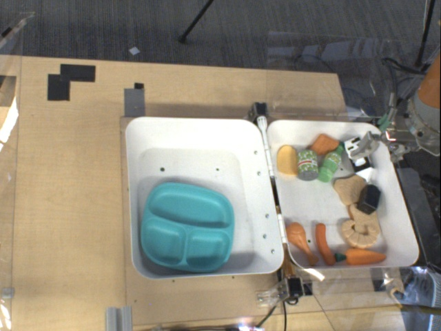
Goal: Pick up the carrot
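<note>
Camera view: carrot [365, 256] hugs right bin [406, 205] front rim — fingers [358, 150] state unclear, near back rim.

Carrot [364, 257] hemmed by bin wall [412, 243]

Looking like a robotics lab: plywood bench [69, 185] w/ two white bins [200, 133], tripod leg [207, 9] standing on grey carpet [103, 12].

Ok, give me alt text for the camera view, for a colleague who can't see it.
The carrot lies at the near edge of the right bin among other toy foods, while the gripper sits over that bin's far right corner, away from it. The left bin holds a teal divided tray.
</note>
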You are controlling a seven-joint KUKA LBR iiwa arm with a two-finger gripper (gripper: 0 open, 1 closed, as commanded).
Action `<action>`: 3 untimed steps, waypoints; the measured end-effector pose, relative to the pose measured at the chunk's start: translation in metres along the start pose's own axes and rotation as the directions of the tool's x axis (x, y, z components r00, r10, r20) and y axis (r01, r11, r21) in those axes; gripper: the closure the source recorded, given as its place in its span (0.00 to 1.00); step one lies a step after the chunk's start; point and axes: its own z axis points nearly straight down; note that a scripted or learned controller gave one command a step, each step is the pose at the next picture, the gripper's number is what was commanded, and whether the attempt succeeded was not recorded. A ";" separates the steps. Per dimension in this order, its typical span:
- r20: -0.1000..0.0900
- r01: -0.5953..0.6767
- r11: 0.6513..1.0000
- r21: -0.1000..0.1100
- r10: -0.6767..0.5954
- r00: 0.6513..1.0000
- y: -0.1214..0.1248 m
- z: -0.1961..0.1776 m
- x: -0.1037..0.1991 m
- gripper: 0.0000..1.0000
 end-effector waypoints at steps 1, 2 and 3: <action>0.000 0.022 1.000 -0.005 -0.022 1.000 -0.033 0.112 -0.006 0.00; 0.000 0.028 1.000 -0.009 -0.028 1.000 -0.030 0.101 -0.004 1.00; -0.001 0.054 0.999 0.000 -0.054 0.999 -0.103 0.070 0.016 1.00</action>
